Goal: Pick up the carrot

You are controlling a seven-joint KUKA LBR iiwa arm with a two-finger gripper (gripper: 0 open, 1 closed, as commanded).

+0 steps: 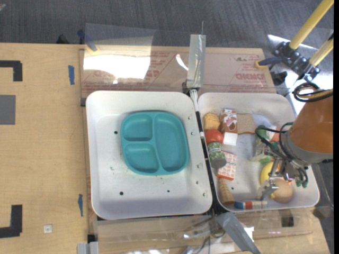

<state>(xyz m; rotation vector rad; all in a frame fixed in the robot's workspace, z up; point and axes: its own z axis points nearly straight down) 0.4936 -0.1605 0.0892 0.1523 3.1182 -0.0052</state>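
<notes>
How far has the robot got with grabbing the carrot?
Nothing looks done yet. The gripper is down in the right bin, low among the toy food at its right side. I can't make out a carrot between its fingers. Grabbing it and lifting it clear is still left.

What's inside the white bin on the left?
A teal plate with three sections sits in the left bin. Whatever lies under the plate is covered, so I can't tell.
</notes>
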